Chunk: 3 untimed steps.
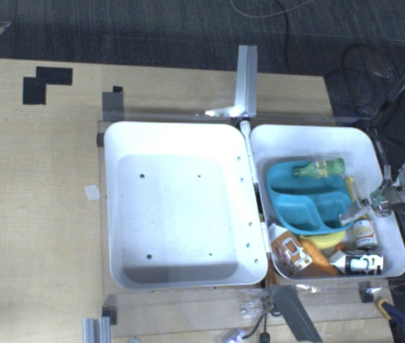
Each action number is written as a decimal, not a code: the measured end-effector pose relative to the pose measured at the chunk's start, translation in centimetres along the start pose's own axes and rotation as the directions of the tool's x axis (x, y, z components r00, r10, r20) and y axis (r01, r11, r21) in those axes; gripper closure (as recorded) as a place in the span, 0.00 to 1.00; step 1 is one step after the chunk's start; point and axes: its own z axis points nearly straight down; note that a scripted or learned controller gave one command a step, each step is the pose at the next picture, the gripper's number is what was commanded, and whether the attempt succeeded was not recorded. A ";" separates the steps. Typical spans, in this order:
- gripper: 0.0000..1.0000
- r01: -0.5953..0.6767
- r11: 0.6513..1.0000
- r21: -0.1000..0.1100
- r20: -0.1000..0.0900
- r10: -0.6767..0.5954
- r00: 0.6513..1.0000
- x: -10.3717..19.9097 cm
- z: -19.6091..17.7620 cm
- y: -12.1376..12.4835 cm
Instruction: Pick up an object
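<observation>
Left bin (173,206) is seen bare. Right bin (316,138) is packed: blue divided tray (306,206), green bottle (321,168), banana (323,240), small can (363,232). Hand (363,206) is parked at the tray's right edge; its grip can't be told.

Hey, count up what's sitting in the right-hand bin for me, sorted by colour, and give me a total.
Blue: 1, the divided blue plastic tray
Green: 1, the green plastic bottle
Yellow: 1, the yellow banana
Orange: 1, the orange carrot
Brown: 1, the brown snack packet
Black and white: 1, the black bottle with a white label
Tan: 1, the small labelled can
Total: 7
</observation>
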 end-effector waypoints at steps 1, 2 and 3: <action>0.00 0.222 0.975 0.000 -0.001 -0.222 0.975 4.1 1.7 6.2; 0.00 0.537 0.844 -0.002 0.000 -0.537 0.844 7.4 -0.8 9.8; 1.00 0.537 0.844 -0.007 0.005 -0.537 0.844 7.4 -2.0 10.0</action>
